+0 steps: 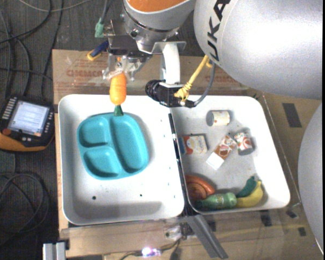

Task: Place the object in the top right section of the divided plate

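The gripper (pixel 119 72) is pinching a toy carrot (pixel 117 92) hanging over the divided plate's (pixel 115 144) far rim, so releasing here is risking it tumbling outside.

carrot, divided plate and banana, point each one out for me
carrot (pixel 117 91), camera view, on its orange body under the gripper
divided plate (pixel 131 142), camera view, on the floor of its large right section
banana (pixel 251 195), camera view, on its yellow curved middle
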Action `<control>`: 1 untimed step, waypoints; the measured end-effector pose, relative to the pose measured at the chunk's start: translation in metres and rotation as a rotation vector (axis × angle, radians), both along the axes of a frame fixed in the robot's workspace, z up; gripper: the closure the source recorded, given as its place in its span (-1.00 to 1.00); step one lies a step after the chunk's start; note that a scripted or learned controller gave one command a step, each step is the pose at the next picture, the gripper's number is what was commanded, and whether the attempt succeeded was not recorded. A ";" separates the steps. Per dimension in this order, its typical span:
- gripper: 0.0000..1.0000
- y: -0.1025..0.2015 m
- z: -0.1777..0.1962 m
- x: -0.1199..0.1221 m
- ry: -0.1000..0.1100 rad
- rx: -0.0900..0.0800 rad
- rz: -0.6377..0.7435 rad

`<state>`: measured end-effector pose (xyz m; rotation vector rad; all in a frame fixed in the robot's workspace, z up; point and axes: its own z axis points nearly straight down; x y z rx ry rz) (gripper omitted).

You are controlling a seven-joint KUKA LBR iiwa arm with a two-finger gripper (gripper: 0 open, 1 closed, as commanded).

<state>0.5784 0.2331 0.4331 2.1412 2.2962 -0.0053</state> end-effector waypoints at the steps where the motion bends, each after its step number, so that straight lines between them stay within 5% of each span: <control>1: 1.00 -0.026 0.000 -0.024 0.001 0.000 0.100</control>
